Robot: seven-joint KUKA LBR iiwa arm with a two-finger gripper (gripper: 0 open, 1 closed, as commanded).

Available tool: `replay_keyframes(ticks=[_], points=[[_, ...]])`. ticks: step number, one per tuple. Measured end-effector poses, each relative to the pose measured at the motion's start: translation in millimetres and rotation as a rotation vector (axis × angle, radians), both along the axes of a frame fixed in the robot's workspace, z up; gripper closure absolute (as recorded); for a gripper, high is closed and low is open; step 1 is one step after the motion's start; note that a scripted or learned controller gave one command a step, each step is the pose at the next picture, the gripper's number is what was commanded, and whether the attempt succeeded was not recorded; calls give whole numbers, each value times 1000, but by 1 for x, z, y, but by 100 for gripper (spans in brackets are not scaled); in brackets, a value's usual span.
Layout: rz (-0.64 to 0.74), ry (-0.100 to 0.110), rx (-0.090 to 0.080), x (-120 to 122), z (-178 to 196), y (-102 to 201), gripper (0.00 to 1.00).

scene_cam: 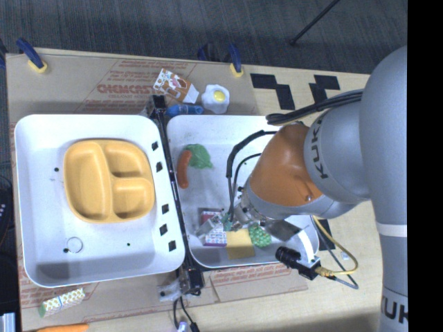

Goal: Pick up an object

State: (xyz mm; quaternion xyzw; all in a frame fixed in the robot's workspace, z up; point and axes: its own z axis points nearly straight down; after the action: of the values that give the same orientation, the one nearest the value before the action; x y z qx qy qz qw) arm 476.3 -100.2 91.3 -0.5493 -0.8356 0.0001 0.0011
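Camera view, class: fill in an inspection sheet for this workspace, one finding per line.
Surface: bench with printed cardboard, bearing left bin and right bin.
Job's things: right bin holds a green item, orange sausage-shaped item, yellow block, small packets.
Clutter: yellow divided tray in left bin; carton and white-yellow item behind the bins.
Grippers: tool low over the right bin's near items, fingers hidden by the wrist.
Cables: black cable looping at the wrist; yellow wire.
Surroundings: dark carpet.

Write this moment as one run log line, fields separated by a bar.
arm: over right bin | gripper: low among items near yellow block | grasp: not confirmed | yellow tray: left bin
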Motion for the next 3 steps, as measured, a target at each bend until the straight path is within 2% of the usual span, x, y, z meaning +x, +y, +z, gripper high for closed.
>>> replay_keyframes(ticks=[3], points=[[0, 0, 0, 0, 0, 0, 0]])
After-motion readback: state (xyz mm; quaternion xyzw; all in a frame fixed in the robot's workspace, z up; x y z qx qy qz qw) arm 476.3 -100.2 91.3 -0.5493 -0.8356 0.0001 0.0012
